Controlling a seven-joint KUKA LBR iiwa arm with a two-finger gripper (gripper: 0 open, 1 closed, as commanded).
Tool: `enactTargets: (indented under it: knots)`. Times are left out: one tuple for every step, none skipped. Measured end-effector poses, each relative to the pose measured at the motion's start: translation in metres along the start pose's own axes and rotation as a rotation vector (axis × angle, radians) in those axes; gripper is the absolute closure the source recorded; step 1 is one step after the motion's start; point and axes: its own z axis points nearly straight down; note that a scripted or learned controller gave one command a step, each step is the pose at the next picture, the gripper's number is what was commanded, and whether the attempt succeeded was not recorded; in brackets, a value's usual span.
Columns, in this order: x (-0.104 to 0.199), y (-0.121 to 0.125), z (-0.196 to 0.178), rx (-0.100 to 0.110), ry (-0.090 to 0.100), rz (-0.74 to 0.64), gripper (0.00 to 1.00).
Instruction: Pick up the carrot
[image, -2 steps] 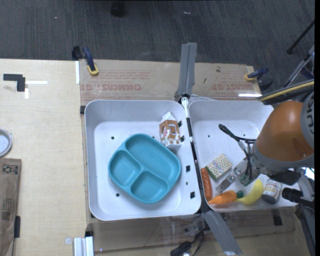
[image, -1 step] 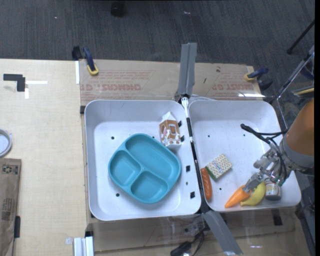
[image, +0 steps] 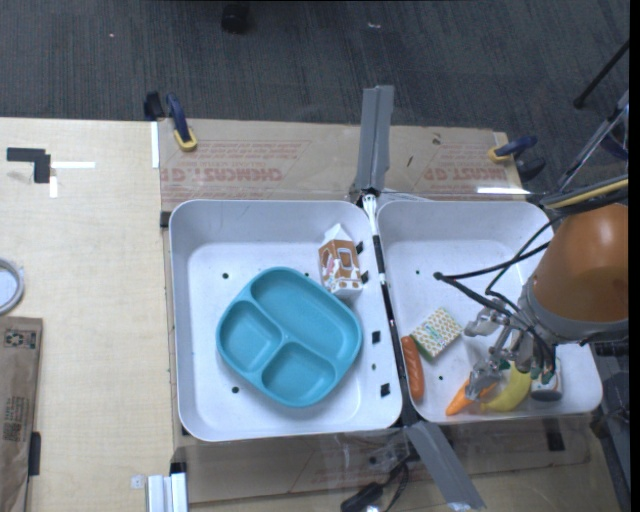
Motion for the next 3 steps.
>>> enactTargets:
  knots:
    - [0.000, 0.002, -0.007, -0.003, 0.002, 0.003, 1.00]
    - [0.018, 0.057, -0.135, 0.002, 0.013, 0.058, 1.00]
    - [0.018, 0.056, -0.135, 0.002, 0.013, 0.059, 0.00]
